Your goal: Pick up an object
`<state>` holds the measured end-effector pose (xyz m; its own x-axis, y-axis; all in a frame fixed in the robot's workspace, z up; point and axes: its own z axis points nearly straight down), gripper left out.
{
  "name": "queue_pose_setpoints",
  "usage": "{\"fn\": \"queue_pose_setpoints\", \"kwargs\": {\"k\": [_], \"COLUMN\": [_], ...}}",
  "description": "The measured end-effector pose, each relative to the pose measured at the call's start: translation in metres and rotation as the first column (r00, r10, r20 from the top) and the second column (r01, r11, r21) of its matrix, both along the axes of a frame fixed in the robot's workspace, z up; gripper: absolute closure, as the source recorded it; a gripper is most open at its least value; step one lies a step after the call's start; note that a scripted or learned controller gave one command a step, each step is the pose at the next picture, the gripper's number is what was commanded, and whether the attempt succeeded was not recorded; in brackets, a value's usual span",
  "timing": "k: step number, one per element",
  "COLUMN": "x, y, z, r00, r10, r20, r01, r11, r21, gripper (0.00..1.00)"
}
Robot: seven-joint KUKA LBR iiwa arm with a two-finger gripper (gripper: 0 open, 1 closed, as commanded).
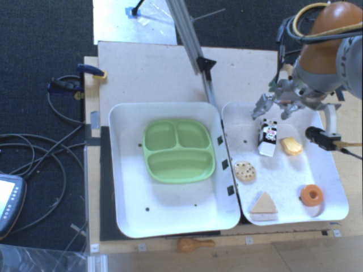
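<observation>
The end effector (pixel 276 107) is seen spread, poised above the right bin (pixel 334 177) with nothing between its fingers. Directly below it stands a small cow-patterned carton (pixel 267 139). A yellow pastry (pixel 291 146), cookie (pixel 245 171), sandwich wedge (pixel 264 203) and orange ring (pixel 311 195) are distributed nearby. A green divided plate (pixel 178 151) is held in the left bin (pixel 127 203).

You look down at a slant from one fixed camera above the bench (pixel 153 72), both bins (pixel 122 169) framed.

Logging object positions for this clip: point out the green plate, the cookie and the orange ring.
green plate (pixel 179 170): camera view, its bottom compartment.
cookie (pixel 245 171): camera view, its top face.
orange ring (pixel 311 195): camera view, its rim.
</observation>
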<state>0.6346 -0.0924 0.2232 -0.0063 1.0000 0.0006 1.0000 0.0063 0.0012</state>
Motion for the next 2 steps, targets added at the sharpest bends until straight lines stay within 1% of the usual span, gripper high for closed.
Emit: {"fn": "queue_pose_setpoints", "kwargs": {"k": [1, 2], "x": [0.000, 0.002], "y": [0.000, -0.010], "z": [0.000, -0.054], "r00": [1.000, 1.000], "r10": [-0.001, -0.007], "r20": [0.000, -0.005], "r01": [0.001, 0.007], "r11": [1.000, 1.000], "r21": [0.000, -0.001], "gripper": [0.00, 0.00]}}
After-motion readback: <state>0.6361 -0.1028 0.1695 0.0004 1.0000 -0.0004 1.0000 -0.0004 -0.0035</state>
